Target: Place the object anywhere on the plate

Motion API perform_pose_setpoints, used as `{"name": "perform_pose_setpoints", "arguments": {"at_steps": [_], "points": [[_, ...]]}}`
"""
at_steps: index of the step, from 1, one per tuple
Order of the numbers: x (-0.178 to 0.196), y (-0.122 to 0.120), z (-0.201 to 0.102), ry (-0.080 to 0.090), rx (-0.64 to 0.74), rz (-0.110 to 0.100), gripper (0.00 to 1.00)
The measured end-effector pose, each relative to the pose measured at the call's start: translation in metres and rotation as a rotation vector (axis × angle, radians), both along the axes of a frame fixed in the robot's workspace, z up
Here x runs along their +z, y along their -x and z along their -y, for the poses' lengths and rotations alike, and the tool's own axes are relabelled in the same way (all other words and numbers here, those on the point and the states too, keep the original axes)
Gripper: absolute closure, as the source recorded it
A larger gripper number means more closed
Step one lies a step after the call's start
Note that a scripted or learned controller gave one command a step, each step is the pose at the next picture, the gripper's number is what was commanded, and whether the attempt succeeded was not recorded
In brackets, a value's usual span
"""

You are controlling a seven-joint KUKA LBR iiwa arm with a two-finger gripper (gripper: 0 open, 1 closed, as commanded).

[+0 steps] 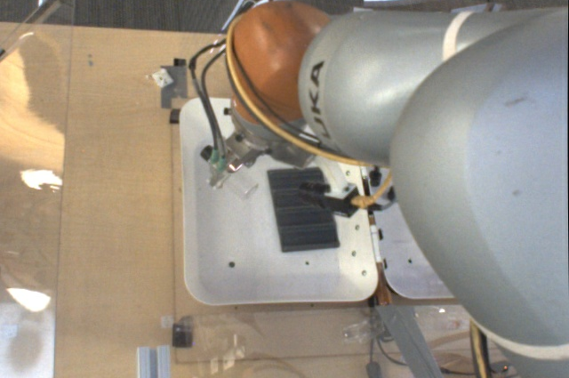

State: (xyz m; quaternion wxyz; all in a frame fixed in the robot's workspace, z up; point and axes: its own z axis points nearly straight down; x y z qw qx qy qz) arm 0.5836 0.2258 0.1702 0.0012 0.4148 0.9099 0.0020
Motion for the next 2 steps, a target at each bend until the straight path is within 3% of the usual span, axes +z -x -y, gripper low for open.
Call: {"name": "perform_pose_setpoints", "arguments": {"at_steps": [1,2], "points": [[0.012,-0.022,0.013,-0.001,-0.629,-0.002,1.00],[0.011,0.050,0.017,-0.001,-0.203,0.000,1.00]]}}
